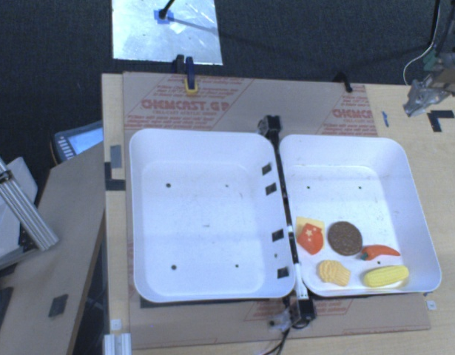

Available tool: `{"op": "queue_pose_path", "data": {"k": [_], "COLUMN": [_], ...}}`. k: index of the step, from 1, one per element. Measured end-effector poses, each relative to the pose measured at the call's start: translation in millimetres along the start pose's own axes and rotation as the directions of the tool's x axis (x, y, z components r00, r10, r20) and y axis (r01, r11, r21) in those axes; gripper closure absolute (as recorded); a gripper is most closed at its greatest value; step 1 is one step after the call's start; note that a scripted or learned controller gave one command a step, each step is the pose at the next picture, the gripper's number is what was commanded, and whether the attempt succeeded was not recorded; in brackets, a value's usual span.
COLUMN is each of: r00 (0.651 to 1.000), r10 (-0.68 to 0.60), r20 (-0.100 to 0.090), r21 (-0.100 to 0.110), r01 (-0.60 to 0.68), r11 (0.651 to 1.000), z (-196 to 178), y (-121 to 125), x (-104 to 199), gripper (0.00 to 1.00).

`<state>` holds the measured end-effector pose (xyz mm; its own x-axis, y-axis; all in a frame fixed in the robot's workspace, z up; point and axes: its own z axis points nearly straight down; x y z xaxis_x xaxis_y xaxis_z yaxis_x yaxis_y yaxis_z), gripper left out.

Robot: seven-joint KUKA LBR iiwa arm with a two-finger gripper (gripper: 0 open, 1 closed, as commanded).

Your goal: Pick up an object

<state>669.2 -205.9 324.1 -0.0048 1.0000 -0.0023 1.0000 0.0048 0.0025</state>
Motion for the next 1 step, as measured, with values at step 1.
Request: {"op": "queue_pose_path", "data": {"k": [1], "r00": [1.0], "r10": [-0.003], "r20": [0.001], "r21": [-0.005], "r01": [0.003], "r11": [1.0], "z": [-12.5], "y": [0.8], "x": [0.1], "gripper": [1.0]}}
